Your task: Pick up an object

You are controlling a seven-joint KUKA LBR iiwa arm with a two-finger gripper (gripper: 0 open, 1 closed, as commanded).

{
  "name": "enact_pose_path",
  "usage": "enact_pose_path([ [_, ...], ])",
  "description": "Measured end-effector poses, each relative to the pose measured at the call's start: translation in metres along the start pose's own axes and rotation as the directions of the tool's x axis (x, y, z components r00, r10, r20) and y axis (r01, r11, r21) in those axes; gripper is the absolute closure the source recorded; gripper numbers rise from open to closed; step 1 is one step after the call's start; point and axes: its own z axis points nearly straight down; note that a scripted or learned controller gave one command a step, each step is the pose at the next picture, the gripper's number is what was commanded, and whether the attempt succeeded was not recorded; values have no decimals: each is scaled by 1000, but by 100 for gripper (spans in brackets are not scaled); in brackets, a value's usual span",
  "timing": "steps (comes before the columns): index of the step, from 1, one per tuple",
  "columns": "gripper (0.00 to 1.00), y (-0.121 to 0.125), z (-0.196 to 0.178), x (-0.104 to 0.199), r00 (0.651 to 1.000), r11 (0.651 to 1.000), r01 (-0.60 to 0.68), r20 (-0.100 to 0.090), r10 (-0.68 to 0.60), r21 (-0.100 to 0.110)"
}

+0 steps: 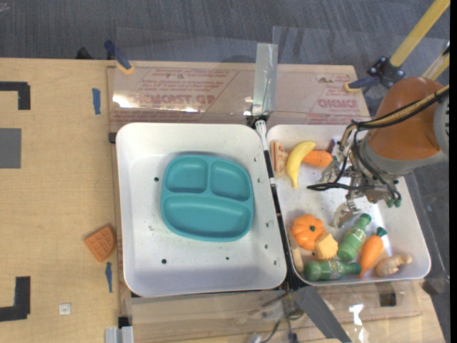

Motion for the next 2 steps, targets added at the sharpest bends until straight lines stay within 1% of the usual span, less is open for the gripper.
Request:
enact_pose_path([
  [1,0,-18,-1,67,998,998,69,1,-69,1],
  [2,100,-17,-14,62,997,997,71,16,-71,7],
])
